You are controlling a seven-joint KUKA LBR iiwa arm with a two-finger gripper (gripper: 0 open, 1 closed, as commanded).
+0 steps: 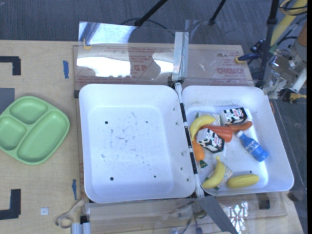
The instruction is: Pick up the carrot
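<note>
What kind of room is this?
Probably a robot lab: two white bins sit on a workbench, toy food like a carrot fills one, and tripod legs stand behind.

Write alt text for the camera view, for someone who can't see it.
An orange carrot lies in the right white bin among bananas, two cow-print cartons, a blue bottle and a lemon. A green divided plate sits left of the bins.

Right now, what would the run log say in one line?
carrot: right bin, under milk carton | arm: outside bin, right | pickup: not started
</note>
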